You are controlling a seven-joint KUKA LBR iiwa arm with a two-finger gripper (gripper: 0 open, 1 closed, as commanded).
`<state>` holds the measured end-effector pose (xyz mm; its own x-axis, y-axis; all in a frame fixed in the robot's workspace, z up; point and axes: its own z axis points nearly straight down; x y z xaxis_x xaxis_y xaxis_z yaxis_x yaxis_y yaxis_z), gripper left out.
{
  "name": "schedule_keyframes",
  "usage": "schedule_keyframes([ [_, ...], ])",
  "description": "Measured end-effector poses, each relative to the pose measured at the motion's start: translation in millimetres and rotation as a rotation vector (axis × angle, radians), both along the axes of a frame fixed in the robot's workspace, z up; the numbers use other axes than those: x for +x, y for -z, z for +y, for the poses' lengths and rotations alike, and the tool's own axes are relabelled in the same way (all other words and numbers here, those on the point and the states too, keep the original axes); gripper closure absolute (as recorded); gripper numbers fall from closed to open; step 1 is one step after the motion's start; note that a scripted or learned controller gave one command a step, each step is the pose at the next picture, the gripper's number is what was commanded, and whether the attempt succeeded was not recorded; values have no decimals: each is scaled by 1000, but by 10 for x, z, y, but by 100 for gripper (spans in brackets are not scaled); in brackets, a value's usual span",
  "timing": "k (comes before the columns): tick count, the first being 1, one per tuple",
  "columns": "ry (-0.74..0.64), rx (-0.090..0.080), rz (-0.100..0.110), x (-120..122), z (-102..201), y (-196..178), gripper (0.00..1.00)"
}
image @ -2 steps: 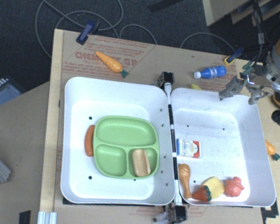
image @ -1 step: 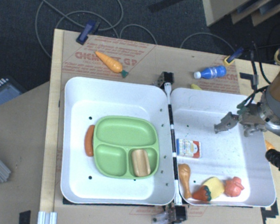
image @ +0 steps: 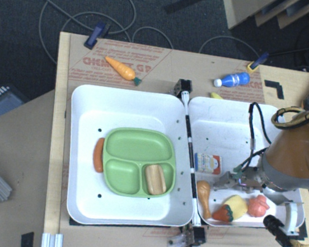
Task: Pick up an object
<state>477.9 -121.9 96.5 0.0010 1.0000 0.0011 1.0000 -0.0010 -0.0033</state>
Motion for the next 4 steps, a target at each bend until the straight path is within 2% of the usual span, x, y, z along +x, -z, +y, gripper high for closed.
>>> schedule_keyframes([
  [1,1,-4,-5,307,-725,119,0],
  [2,0,-3,-6,17,-977,-880,0],
  [3,0,-4,-7,19,-973,-972,100],
  [4,-4,-1,-7,924,-415,-1544,100],
])
